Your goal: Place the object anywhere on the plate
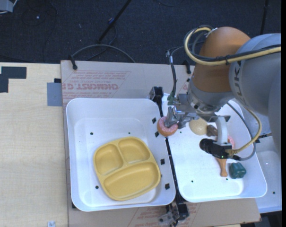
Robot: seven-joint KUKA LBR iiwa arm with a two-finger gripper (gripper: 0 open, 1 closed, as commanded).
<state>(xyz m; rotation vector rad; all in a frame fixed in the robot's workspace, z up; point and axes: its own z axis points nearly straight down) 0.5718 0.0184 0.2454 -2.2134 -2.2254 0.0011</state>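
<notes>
— Doughnut, the pink ring one, is that what it's carrying?

— Yes. The hand has its fingers closed on it, gripping the ring from above. It hangs right over the seam where the two white bins meet, above the far end of that divide.

— And the plate?

— The yellow plate lies in the left bin, towards the near side, turned at a slant. It has three compartments, two small ones on the far side and one long one nearer us. The doughnut is just beyond the plate's far right corner, apart from it.

— What's in the other bin?

— The right bin holds a few bits, all towards its right half. There's a pale, roundish cream object just right of the hand, partly under the arm. Nearer us a dark green block sits beside an orange-brown stick-like thing; they look close together, maybe touching, I can't tell. Something pinkish peeks out behind the black fitting on the arm, too hidden to name.

— The arm itself?

— The grey arm comes in from the right, its orange band above the wrist, with yellow and black cables looped round it. Both bins sit on a brown board on the pale wood counter.
</notes>
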